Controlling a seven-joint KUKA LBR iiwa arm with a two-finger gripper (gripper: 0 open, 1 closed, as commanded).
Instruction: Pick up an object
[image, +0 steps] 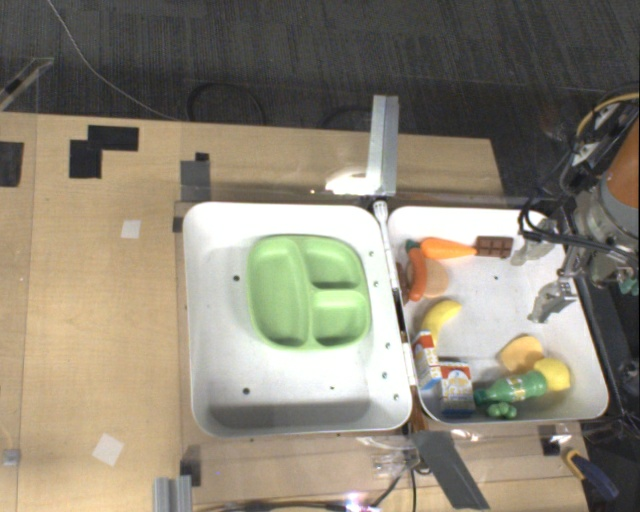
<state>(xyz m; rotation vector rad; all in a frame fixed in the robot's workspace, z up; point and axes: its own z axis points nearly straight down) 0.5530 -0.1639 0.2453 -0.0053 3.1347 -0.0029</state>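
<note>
End effector: mine (549, 300) hung over the right side of the right bin (500, 225), and nothing sat between its fingers. I could not tell how wide they were.
Arm: I reached in from the right, and most of me was cut off at the edge.
Things to pick: all lay in the right bin. A carrot (445, 248) and a small brown block (492, 245) lay at the far end. A yellow lemon (440, 316) lay near the middle wall. A little carton (455, 385), a green and yellow bottle (520, 388) and a yellow-orange lump (521, 352) lay at the near end.
Closest thing: the yellow-orange lump lay just beside my end effector, a bit nearer the front.
Left bin: it (215, 330) held a green tray (305, 290) with three parts.
Done: I judged nothing was picked up yet.
Left to do: go down on one thing, close on it, and lift it.
Hard to see: the orange thing (426, 278) under the carrot was too blurry to name.
</note>
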